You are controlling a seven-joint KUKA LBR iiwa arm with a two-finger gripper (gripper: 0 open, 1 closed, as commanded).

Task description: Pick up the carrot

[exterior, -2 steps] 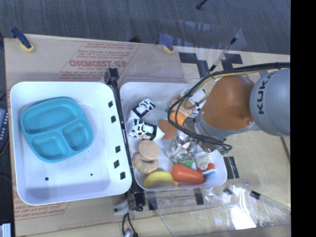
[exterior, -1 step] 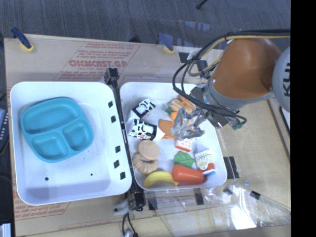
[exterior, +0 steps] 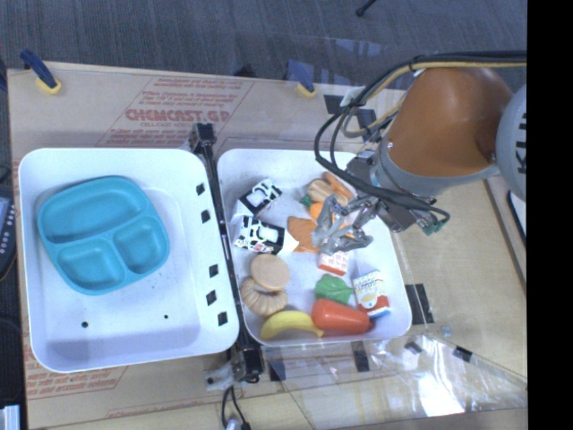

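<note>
On cardboard-covered bench (exterior: 161, 106), dark carpet (exterior: 179, 16) beyond: blue tray (exterior: 100, 233) in left bin (exterior: 54, 348); carrot (exterior: 340, 317) at right bin's (exterior: 400, 280) front edge, beside banana (exterior: 288, 325); gripper (exterior: 340, 229) above, apart from carrot, perhaps open but hard to tell.

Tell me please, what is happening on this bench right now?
A grey robot arm with an orange band reaches from the right into the right bin, which holds toy food. Its gripper hangs low over the middle of that bin, near a small red and white carton. The carrot, its target, lies at the near edge beside a banana, and nothing is touching it. The left bin holds a blue divided plate.
</note>
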